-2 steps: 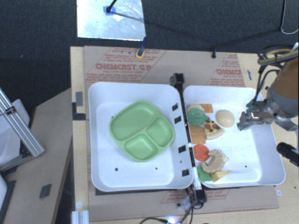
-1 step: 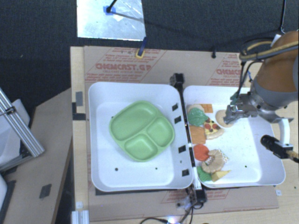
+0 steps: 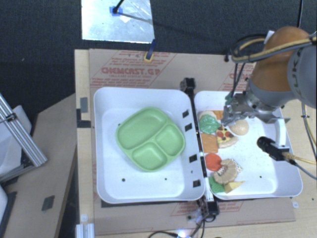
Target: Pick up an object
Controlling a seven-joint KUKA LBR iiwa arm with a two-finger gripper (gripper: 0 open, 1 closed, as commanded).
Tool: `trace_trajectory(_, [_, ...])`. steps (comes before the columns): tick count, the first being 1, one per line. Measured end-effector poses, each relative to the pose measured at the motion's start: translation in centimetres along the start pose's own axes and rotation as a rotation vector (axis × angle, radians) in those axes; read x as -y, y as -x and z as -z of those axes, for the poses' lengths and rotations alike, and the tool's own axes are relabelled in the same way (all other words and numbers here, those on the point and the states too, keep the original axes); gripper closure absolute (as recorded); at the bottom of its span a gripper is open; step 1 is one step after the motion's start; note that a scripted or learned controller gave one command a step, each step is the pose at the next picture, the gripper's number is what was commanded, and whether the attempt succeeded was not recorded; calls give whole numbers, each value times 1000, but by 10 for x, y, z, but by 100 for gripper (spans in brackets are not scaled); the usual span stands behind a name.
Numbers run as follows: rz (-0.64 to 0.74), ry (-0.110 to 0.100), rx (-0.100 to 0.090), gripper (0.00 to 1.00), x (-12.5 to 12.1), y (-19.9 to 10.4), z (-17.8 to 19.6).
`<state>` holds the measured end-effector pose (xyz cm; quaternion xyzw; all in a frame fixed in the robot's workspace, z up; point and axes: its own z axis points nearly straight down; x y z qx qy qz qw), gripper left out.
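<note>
hand: we see the hand (image 3: 232, 114) low over the upper part of the right bin (image 3: 287, 182), at the end of the grey arm (image 3: 277, 68) with its orange band, which comes in from three o'clock. we cannot tell its grip state from here, and we see nothing held by it.

beige round piece: a pale, bun-like toy (image 3: 239, 128) lies just beside the hand at about four o'clock of it, on the bin floor.

pizza slice: a toy slice with red dots (image 3: 226, 137) sits just below the hand, at six o'clock, touching the beige round piece on its nine o'clock side.

green leafy piece: a dark green toy (image 3: 210, 124) lies at about eight o'clock of the hand, near the divider between the bins.

orange slab: a flat orange piece (image 3: 210, 144) lies below the green leafy piece, beside the pizza slice.

red tomato: a red round toy (image 3: 213, 161) rests further toward six o'clock, well apart from the hand.

lower heap: a tan curly piece (image 3: 228, 170) and a yellow wedge (image 3: 234, 185) lie near the bin's six o'clock edge, the farthest pieces from the hand.

left bin: the left bin (image 3: 106, 182) carries a light green divided plate (image 3: 150, 139) with three compartments, lying flat at its centre.

table: both bins rest side by side on the table (image 3: 129, 69), covered with printed cardboard.
</note>
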<state>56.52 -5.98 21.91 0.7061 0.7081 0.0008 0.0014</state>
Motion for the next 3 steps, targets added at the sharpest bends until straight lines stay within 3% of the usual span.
trace_trajectory(2, [1,-1,-1,100,-54,-77,1])
trace_trajectory(3, [0,0,0,100,-68,-119,-4])
